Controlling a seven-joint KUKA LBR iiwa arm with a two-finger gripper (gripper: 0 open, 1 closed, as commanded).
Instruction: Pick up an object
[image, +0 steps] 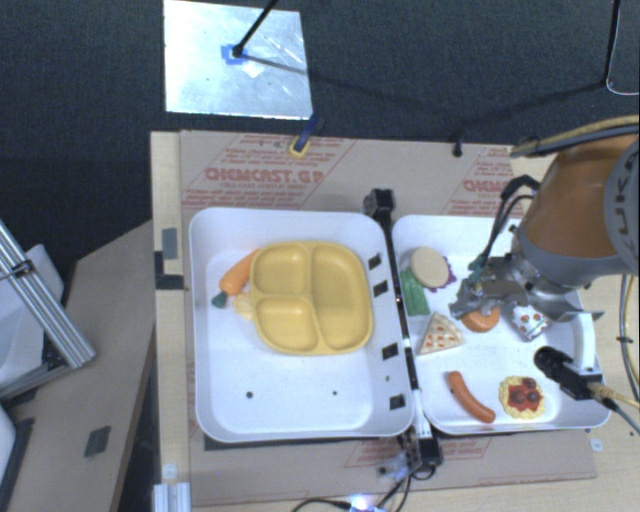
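Gripper (478, 303) low in right bin (570, 425), finger state unclear. Orange toy piece (483, 320) just beneath tips; likely light, stiff, slick plastic, so pinch across its middle. Pizza slice (440, 334) just left.

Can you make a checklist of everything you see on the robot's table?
Surface: two shallow white bins, left bin and right bin, on a brown board.
Job's things: yellow divided plastic plate and orange toy carrot in the left bin; toy burger, pizza slice, orange sausage, small red-topped pizza in the right bin.
Clutter: nothing seen.
Pincer: low in the right bin, over a small orange toy.
Cables: black ones by the arm.
Surroundings: shiny metal sheet on dark floor.
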